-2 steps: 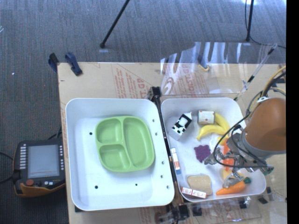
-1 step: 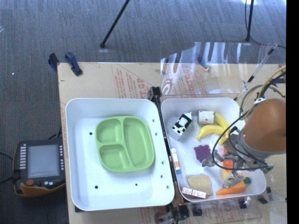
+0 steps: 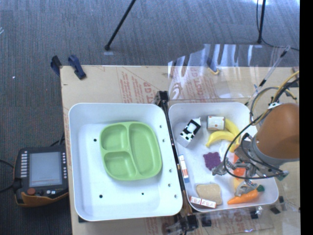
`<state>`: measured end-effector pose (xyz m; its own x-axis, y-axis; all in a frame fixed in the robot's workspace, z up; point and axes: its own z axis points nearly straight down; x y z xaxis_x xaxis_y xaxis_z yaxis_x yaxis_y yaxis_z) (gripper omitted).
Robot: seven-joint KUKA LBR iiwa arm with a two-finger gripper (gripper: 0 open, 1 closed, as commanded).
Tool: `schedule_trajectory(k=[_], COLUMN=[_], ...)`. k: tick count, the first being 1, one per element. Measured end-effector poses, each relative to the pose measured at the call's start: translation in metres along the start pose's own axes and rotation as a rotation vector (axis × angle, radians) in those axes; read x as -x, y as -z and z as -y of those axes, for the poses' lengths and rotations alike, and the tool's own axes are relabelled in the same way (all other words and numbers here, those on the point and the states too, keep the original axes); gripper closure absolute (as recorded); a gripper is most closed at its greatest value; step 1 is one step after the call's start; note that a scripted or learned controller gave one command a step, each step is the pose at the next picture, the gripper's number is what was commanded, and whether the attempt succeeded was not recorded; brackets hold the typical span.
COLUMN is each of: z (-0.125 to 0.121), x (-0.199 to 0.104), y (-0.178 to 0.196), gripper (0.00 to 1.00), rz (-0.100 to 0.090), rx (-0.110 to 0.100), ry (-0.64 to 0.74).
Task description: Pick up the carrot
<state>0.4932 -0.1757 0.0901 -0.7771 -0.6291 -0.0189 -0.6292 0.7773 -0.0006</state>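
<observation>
The carrot point(image 3: 244, 196) lies in the near right corner of the right bin point(image 3: 222, 106), orange with a green tip pointing right, just below the gripper point(image 3: 243, 174) and apparently not between its fingers. The gripper hangs low over the bin's right side, and whether it is open or closed cannot be told: metal parts, cables and something orange-red crowd together there, and the arm's orange band point(image 3: 279, 131) hides what lies above and behind it. Up and to the left of the gripper a banana point(image 3: 222, 135) curves, its right end running under the arm. Just left of the gripper sits a small purple item point(image 3: 212, 159), too blurred to name. Down and left of it lies a slice of bread point(image 3: 209, 192), with a small red-and-white packet point(image 3: 202, 202) at the bin's near rim. Further up-left stand a black-and-white carton point(image 3: 189, 131) and a small white box point(image 3: 215, 122). Well to the left, the left bin point(image 3: 83, 180) holds a green divided plate point(image 3: 130, 150).
</observation>
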Motion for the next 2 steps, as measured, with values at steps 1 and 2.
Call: schedule_trajectory(k=[1, 2], z=[0.0006, 0.0041], x=[-0.0012, -0.0068], y=[0.0005, 0.002], gripper=[0.0, 0.0], rz=[0.001, 0.003], rx=[-0.002, -0.008], ry=[-0.023, -0.15])
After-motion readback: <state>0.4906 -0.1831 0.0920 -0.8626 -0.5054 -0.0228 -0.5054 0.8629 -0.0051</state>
